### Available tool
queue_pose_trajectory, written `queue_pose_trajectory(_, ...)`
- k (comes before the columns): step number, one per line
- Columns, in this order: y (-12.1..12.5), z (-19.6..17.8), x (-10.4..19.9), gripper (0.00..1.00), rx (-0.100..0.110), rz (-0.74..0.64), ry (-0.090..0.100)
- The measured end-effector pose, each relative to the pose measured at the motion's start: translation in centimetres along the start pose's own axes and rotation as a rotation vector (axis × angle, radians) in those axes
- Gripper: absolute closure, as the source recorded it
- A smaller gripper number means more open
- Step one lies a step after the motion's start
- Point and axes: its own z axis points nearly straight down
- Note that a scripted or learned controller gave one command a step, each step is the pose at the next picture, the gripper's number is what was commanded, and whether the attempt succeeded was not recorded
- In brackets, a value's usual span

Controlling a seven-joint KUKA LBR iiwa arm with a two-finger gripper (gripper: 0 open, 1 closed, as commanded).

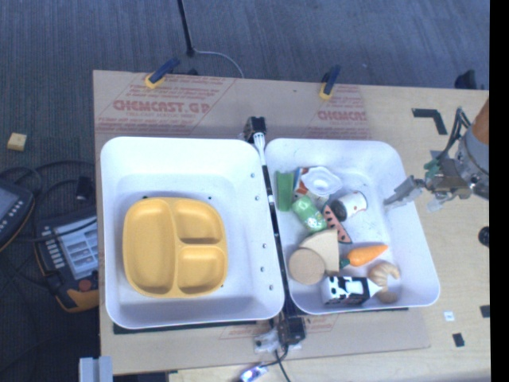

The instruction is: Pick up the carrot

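Observation:
The carrot [367, 254] is small and orange and lies on its side in the right bin [413, 237], toward the bin's front right. It sits between a round tan piece [306, 263] and a beige shell-like item [384, 274]. My gripper [418, 196] hangs over the right rim of that bin, up and to the right of the carrot and well apart from it. Its fingers [400, 192] are spread open with nothing between them.
The right bin also holds a green packet [284, 189], a white cup [321, 181], a watermelon slice [340, 231], a small can [350, 204] and a black-and-white block [345, 290]. A yellow divided tray [173, 245] lies in the left bin [119, 173].

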Motion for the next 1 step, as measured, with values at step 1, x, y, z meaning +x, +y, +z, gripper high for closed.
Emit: queue_pose_trajectory(1,-1.56,12.58,1.24,0.00,0.000,-0.258,0.001)
